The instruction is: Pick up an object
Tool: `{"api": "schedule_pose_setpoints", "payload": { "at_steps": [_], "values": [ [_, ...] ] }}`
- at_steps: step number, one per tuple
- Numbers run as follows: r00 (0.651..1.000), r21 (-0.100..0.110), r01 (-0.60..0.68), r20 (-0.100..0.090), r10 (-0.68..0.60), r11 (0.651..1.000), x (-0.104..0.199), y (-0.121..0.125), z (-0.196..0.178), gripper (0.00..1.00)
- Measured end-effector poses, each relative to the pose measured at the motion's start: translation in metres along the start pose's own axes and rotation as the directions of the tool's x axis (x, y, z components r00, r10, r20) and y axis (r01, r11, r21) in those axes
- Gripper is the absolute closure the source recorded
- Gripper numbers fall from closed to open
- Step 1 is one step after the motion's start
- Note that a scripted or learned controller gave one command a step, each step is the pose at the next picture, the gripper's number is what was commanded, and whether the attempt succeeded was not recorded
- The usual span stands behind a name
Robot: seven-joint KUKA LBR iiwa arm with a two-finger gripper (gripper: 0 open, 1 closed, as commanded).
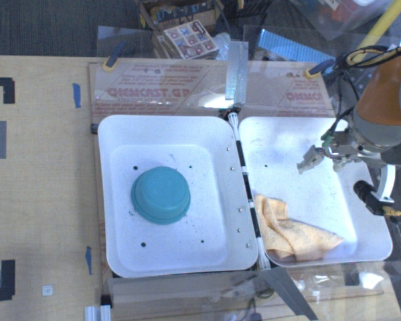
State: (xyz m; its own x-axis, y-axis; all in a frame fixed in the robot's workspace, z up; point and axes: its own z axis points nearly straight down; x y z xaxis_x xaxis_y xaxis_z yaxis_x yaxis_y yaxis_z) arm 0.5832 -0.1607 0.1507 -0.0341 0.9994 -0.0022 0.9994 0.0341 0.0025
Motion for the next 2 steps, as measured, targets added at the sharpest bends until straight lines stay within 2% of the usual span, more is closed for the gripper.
{"api": "schedule_pose_setpoints", "payload": {
  "at_steps": [1, 2],
  "values": [
    [0.983, 0.006, -0.185, -0.002, 0.186, 0.983, 0.043, -0.058, 0.023, 0.0],
    [0.98, 0.001, -0.199, 0.0, 0.199, 0.98, -0.046, -0.062, 0.009, 0.0]
  ]
}}
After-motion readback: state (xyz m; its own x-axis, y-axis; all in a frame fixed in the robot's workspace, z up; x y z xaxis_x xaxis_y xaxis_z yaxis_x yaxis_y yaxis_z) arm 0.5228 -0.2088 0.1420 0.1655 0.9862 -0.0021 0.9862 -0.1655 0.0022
